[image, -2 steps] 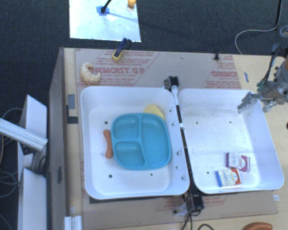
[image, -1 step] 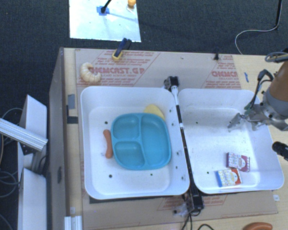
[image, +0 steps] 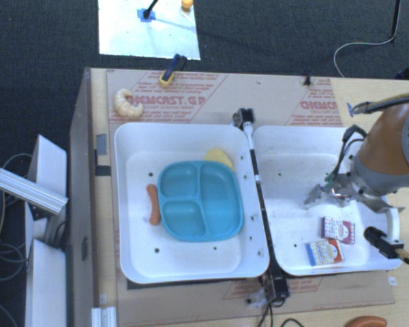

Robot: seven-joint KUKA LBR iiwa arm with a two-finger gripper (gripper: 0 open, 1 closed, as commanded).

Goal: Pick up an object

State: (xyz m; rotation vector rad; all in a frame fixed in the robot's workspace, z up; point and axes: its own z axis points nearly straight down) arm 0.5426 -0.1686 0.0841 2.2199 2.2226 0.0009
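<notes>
My gripper (image: 325,193) hovers low in the right bin (image: 286,148), two small cartons (image: 338,229) just near of it; a blue tray (image: 199,200) fills the left bin (image: 133,148).

Bright, even light; slightly soft focus.

Cardboard-topped bench (image: 191,97) bears two white bins (image: 133,182), a croissant (image: 127,103)
</notes>
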